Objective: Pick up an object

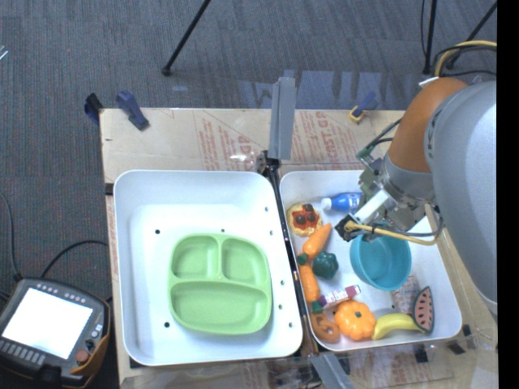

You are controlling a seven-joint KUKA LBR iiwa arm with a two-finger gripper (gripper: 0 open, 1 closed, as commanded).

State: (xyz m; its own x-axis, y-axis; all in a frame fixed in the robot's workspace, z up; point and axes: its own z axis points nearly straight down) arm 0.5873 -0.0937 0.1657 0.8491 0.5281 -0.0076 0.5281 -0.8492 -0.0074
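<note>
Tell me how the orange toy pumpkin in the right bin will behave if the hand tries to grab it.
The pumpkin looks round and glossy, so it may slip out of a pinch. It looks like hollow plastic, so probably light and stiff. The banana and the bin wall crowd it, so a push would likely wedge it rather than send it rolling.

We note a brown cardboard-covered bench (195, 136) mid-frame; two shallow white plastic bins, left (134, 217) and right (442, 274), rest side by side on it.
</note>
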